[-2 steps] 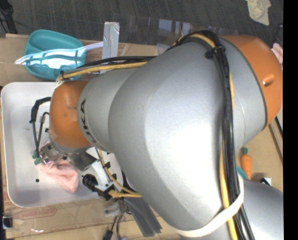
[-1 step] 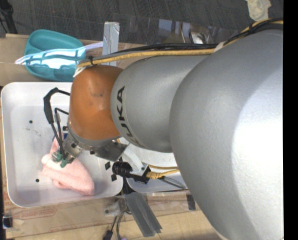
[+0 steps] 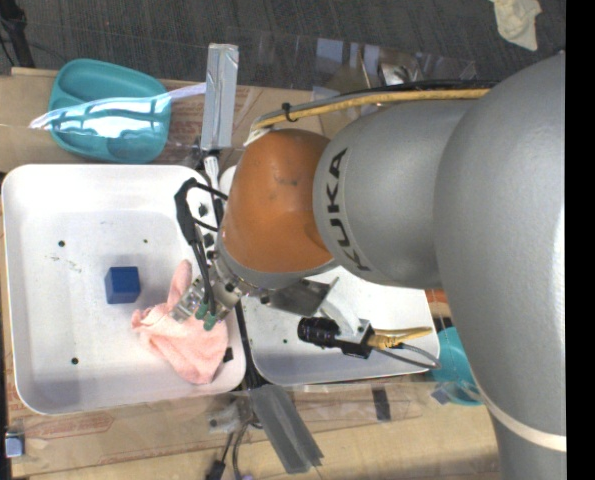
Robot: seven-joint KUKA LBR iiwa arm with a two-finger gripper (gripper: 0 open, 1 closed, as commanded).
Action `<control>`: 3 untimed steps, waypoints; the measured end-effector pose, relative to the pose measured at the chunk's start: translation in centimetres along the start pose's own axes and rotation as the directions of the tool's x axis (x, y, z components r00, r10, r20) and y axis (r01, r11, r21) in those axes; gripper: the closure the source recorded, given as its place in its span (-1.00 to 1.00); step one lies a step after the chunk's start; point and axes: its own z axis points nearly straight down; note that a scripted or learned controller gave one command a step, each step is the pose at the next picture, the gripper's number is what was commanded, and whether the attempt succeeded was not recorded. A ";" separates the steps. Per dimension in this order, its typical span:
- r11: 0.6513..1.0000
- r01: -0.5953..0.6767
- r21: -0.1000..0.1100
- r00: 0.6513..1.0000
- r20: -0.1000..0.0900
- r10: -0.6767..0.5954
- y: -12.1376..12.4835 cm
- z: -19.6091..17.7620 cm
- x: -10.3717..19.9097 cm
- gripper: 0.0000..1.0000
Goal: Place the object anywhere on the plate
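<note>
A small blue cube [image 3: 122,284] sits on the floor of the left white bin [image 3: 47,228], a little left of centre. A crumpled pink cloth [image 3: 184,338] lies to the cube's right, near the bin's front right corner. My gripper [image 3: 197,308] is down on the upper right part of the cloth, just inside the bin's right wall. The cloth rests on the bin floor. The grey arm with its orange band [image 3: 277,203] hides most of the right bin [image 3: 377,363].
A teal scoop-shaped container [image 3: 107,108] lies on the bench behind the left bin. A black cylindrical part with a brass fitting [image 3: 342,336] hangs off the arm over the right bin's front. Tape strips [image 3: 282,428] hold the bench's front edge.
</note>
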 end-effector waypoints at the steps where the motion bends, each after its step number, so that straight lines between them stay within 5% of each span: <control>1: 0.999 -0.039 -0.001 0.999 0.001 0.039 5.4 -0.9 5.6 1.00; 2: 0.998 -0.057 -0.003 0.998 0.002 0.057 0.4 -3.7 0.4 1.00; 3: 0.982 -0.191 0.002 0.982 0.000 0.191 9.4 2.7 5.5 1.00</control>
